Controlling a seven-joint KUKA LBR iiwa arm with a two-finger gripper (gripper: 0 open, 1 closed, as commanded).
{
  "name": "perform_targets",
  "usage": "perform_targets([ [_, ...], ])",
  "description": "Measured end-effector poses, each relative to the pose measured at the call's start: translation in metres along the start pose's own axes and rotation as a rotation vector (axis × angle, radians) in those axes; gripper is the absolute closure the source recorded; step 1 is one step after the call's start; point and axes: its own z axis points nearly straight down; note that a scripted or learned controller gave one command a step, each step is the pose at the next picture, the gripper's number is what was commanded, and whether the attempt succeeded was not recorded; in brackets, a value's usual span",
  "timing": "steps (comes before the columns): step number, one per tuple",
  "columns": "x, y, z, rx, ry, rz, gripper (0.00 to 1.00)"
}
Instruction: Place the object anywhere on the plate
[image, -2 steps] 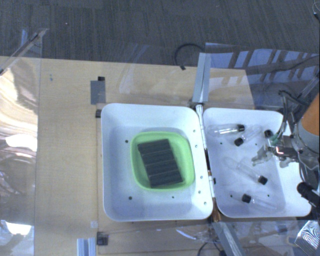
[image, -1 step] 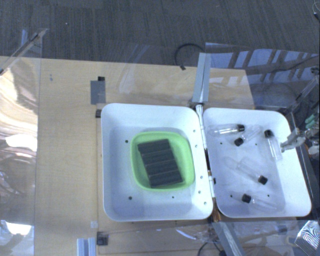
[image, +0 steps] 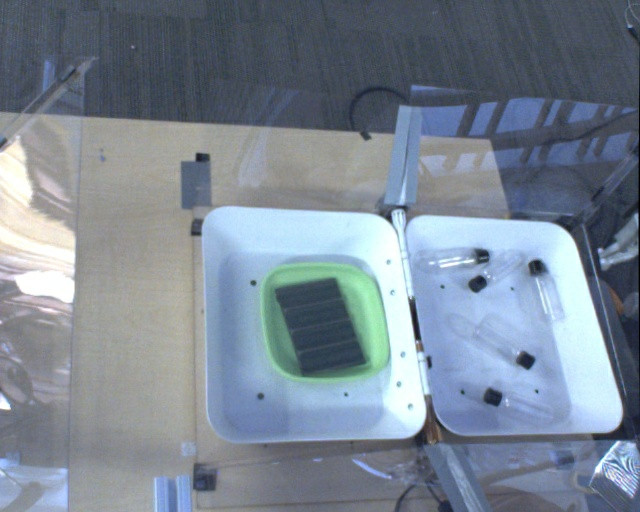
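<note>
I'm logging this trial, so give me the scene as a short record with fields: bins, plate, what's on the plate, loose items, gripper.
left bin: holds the plate
plate: green, square, about mid-bin
on plate: dark ribbed block, lying flat, tilted slightly
right bin: holds clear vials with black caps
vials: about five, scattered, lying down; one near the top edge, one toward the right, one near the bottom
task state: block rests on the plate

Pale wood-look worktop with a matt finish. Two smooth, glossy white plastic bins. Smooth green plastic plate holding a matt dark ridged block. Clear vials, black caps.
</note>
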Motion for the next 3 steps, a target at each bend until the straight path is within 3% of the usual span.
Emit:
perform_targets([
  [1, -0.010, 0.001, 0.099, 0.007, 0.003, 0.048, 0.00],
  [2, -0.008, 0.000, -0.021, -0.001, 0.000, 0.086, 0.00],
  [3, -0.002, -0.002, 0.092, 0.007, 0.003, 0.062, 0.00],
])
